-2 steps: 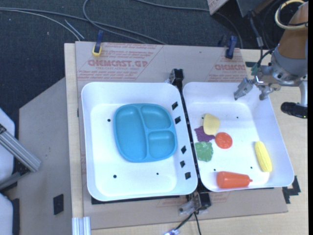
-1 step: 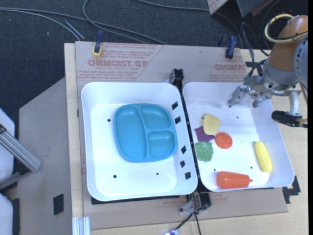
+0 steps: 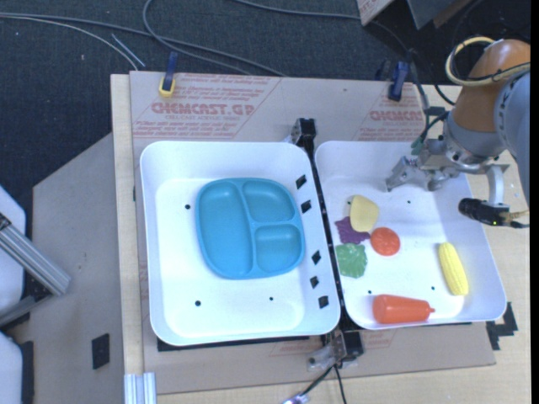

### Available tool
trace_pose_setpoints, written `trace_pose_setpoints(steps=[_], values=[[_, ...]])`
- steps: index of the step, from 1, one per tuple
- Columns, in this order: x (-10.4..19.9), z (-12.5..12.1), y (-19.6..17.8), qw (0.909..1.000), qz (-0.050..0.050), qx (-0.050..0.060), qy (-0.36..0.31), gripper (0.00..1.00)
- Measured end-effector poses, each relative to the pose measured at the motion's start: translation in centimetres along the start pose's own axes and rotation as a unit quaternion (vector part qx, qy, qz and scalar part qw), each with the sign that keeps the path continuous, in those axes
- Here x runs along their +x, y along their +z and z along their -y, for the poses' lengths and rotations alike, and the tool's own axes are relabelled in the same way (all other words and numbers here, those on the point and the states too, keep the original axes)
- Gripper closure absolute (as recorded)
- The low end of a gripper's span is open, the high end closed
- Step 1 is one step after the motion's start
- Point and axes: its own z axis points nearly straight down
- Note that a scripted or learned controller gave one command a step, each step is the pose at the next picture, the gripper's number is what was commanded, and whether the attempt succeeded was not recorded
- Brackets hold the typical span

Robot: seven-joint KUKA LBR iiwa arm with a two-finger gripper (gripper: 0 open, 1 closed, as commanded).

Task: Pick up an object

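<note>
My gripper (image 3: 416,180) hangs over the far part of the right bin (image 3: 421,217), its fingers spread open with nothing between them. Below it in that bin lie a pale yellow piece (image 3: 364,213), a purple piece (image 3: 349,230), a red tomato (image 3: 386,241) and a green broccoli (image 3: 352,260). A yellow corn cob (image 3: 453,268) rests near the bin's right wall. An orange carrot (image 3: 402,309) lies along its front edge. The yellow piece is the closest to the gripper, a little down and to the left.
The left bin (image 3: 173,297) holds a blue divided plate (image 3: 250,225). Black clips (image 3: 305,194) run along the ridge between the two bins. The grey arm with its orange band (image 3: 488,78) enters from the upper right.
</note>
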Motion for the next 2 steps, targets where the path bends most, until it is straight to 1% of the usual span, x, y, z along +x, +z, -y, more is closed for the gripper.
trace_pose_setpoints(steps=[1, 2], values=[[0.0, -0.2, -1.4, 1.0, 0.001, -0.002, -0.001, 1.0], [1.0, -0.4, -6.5, 1.0, 0.001, -0.004, 0.0, 1.0]])
